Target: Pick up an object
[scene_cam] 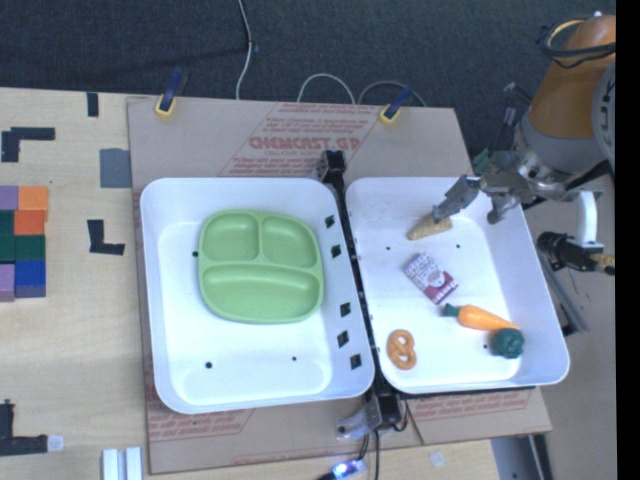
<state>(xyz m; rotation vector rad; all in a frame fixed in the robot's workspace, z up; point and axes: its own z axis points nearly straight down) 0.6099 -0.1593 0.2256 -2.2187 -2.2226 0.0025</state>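
Observation:
The right bin (380,268) holds several small items. A tan wedge (428,229) lies near its far edge, a pink and maroon packet (430,276) in the middle, an orange carrot (481,317) with a dark green lump (506,343) at the near right, and a brown pretzel (401,349) at the near left. My gripper (467,214) hovers over the bin's far right part, open. One fingertip sits just above the tan wedge's right end and the other is off to the right. Nothing is between the fingers.
A green divided plate (262,266) lies in the left bin (170,358). Black clips (345,308) line the seam between the bins. Coloured blocks (22,243) stand on the bench at far left. The grey arm (565,118) with its orange band enters from the upper right.

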